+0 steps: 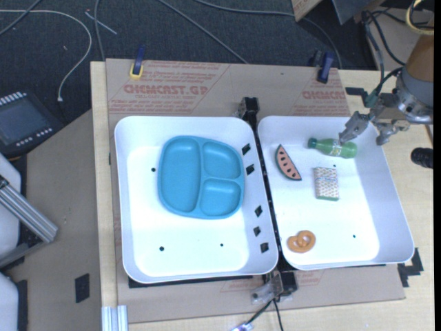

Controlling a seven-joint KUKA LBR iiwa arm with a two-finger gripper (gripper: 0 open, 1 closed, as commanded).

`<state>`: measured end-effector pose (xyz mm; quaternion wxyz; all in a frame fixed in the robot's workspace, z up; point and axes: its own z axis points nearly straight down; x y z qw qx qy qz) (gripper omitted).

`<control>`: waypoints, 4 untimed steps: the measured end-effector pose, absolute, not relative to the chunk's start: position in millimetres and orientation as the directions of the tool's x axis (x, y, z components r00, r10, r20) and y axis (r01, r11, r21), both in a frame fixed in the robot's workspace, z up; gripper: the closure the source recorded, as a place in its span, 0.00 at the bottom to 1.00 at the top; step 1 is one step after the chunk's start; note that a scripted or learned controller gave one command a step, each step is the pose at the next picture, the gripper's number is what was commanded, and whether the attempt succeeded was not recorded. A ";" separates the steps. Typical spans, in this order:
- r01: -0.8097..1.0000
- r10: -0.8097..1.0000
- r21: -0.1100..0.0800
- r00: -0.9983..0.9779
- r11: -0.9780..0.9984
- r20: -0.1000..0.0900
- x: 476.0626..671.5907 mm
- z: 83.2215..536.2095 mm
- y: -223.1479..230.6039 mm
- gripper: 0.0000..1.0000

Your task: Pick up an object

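Beside the claw (367, 131), green bottle (333, 147).

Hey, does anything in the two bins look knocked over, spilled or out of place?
Nothing spilled or damaged. The green bottle lies on its side in the right bin, at the claw. The blue divided plate sits flat in the left bin.

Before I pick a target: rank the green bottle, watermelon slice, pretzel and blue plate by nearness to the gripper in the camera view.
1. Green bottle, at the gripper, right bin's top.
2. Watermelon slice, right bin's left side.
3. Pretzel, right bin's bottom.
4. Blue plate, left bin.
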<state>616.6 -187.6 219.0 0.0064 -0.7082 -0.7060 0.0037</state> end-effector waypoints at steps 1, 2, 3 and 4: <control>1.000 1.000 -0.001 0.000 0.000 0.001 619.6 227.1 -187.1 0.00; 1.000 1.000 -0.006 0.000 0.000 0.002 618.7 164.3 -187.3 0.00; 1.000 1.000 -0.006 -0.001 0.001 0.003 618.2 110.5 -176.3 0.00; 1.000 1.000 -0.004 0.000 0.000 0.002 617.9 83.5 -175.7 0.00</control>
